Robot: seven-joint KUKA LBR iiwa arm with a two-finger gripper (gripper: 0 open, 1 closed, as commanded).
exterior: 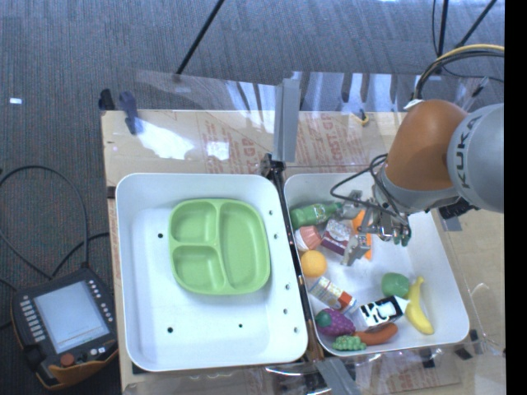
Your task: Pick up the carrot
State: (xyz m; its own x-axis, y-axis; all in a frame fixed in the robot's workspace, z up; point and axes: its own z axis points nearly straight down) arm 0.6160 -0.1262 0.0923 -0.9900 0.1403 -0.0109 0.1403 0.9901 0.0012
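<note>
I am hovering my pincer (372, 235) over the carrot (361, 230), which is lying just right of the green bottle (315, 213); I cannot tell its state. Crowding neighbours risk 1 wrong grab.

The green divided plate (220, 245) is made of smooth matt plastic. The two white bins (132, 220) are made of shiny plastic.

A pale green divided plate (220, 245) lies in a white bin (136, 303), while the other white bin (453, 290) holds a yellow banana (421, 305), an orange carrot (360, 218) and purple grapes (335, 322).
</note>
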